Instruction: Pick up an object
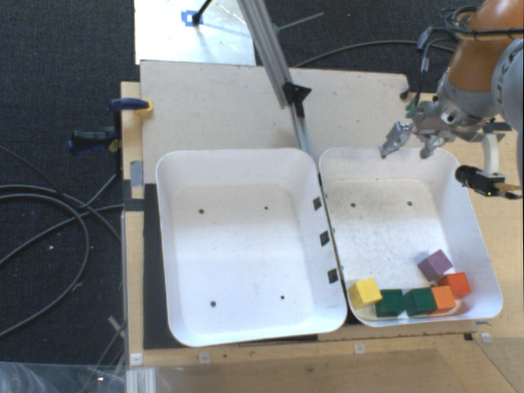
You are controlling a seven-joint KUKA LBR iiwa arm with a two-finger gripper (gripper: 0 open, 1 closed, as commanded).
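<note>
— What do you count from the overhead camera?

— Six blocks, all in the right bin, huddled in its near corner, well below and a little to the right of my gripper: one yellow block, two green blocks touching each other, two orange blocks, and one purple block tilted at the top of the cluster. Two bins in all; the left bin lies down and to the left of me.

— And your gripper?

— It hangs over the far rim of the right bin, fingers spread apart, with nothing between them. The blocks are well apart from it.

— What about the surface?

— Both bins rest on a pale board, touching along their inner walls, where three small dark tabs sit. A grey metal pole slants across the board to my left, ending near where the bins meet. A blue and yellow clamp grips the board's far left edge.

— And the room?

— Dark carpet surrounds the bench, with black cables looping on the left.
</note>
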